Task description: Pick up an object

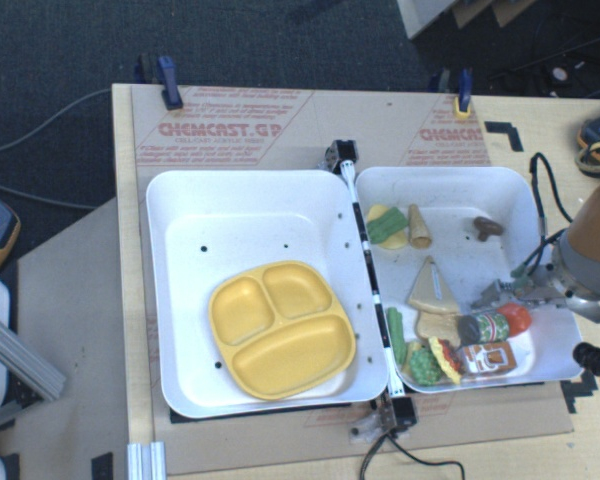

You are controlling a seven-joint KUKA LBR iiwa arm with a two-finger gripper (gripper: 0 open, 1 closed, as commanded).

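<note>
Two shallow white bins sit side by side on a cardboard-covered bench. The left bin (180, 218), at centre-left of the frame, contains a yellow divided plate (280, 328) with three compartments, lying flat toward its lower half. The right bin (450, 180) holds a scatter of toy food: a green piece (386, 226) and a tan cone (419, 226) near its upper left, a small brown item (487, 228) at upper right, a beige wedge (432, 290) at centre, and a cluster along its lower edge including a green stick (395, 325), a leafy green piece (423, 366) and a red-labelled packet (488, 358). The arm (590, 248) enters from the right edge of the frame. Its gripper (502, 298) sits low over the right bin, just above a red-and-green object (495, 324); the finger opening cannot be made out, nor whether anything is held.
</note>
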